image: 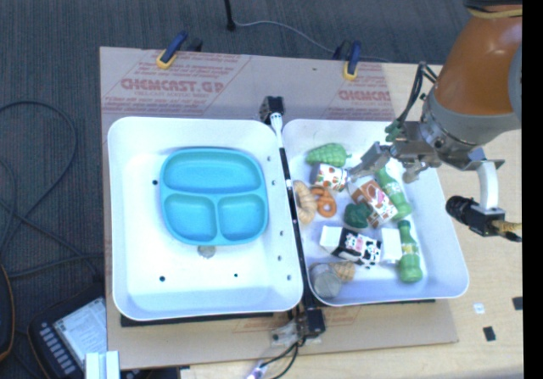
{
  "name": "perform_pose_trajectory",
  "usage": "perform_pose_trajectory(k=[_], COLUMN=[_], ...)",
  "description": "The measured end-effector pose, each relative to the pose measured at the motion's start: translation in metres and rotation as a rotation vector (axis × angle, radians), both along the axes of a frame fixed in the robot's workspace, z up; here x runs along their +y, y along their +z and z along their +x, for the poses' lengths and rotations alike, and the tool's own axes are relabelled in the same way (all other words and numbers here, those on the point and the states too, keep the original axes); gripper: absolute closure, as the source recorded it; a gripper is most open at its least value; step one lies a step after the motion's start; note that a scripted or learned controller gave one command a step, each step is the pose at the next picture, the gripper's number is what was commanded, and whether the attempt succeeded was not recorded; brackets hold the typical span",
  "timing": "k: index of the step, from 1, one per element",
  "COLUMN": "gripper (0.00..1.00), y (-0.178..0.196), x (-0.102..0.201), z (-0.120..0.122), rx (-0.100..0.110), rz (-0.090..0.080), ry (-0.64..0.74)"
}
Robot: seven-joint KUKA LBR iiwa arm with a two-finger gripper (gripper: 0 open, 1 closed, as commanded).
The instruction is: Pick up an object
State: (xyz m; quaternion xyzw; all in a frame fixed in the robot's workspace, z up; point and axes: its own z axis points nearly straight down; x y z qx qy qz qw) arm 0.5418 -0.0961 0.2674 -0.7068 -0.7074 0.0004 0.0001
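**Gripper over right bin clutter, nothing held**

Your likely target is the green plastic bottle (405,243) lying flat in the right white bin (450,284), near-right part, long axis running far-to-near, its far end slightly leftward. It lies on its side, so a grasp across the narrow width looks best. Touching it on the left: a black-and-white cow-print carton (360,247). Farther in, a red-and-white labelled packet (374,197), a green leafy toy vegetable (327,153) and an orange ring-shaped toy (326,207) crowd together, probably dumped loose, hence the jumble.

Your two-finger gripper (389,164) hangs above the far-right part of that pile; fingers look spread, nothing between them. Judged: approach stage, no pick yet.

Left white bin (127,199) holds a blue three-compartment plastic tray (212,195), well apart from the action.
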Motion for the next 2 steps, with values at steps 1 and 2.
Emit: perform_pose_trajectory(k=[1,2], gripper=[0.00,0.00], y=[-0.114,-0.152], x=[-0.023,-0.013], z=[0.043,0.049], rx=[0.004,-0.024], rz=[0.000,-0.011], ry=[-0.001,-0.001])
